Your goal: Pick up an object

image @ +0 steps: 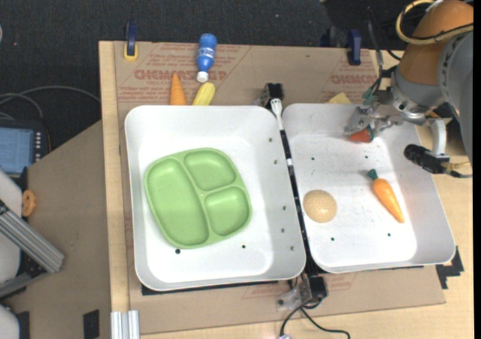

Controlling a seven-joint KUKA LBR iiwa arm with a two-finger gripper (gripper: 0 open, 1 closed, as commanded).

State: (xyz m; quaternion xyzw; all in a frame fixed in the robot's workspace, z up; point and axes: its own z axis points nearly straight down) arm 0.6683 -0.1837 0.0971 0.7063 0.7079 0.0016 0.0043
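The right bin (421,243) holds an orange carrot (387,197) with a green top, a beige round object (320,205) near its left wall, and a small red object (359,135) at its far edge. My gripper (367,124) hangs low over that far edge, right above the red object and touching or nearly touching it. The grey wrist and orange band rise behind it to the right. The gripper's body hides how it meets the red object.
A green divided plate (198,195) lies in the left bin (143,134). Behind the bins on the cardboard lie a blue-and-white bottle (205,55), a yellow corn piece (204,92) and a small orange carrot (176,91). A black clamp (273,94) sits between the bins.
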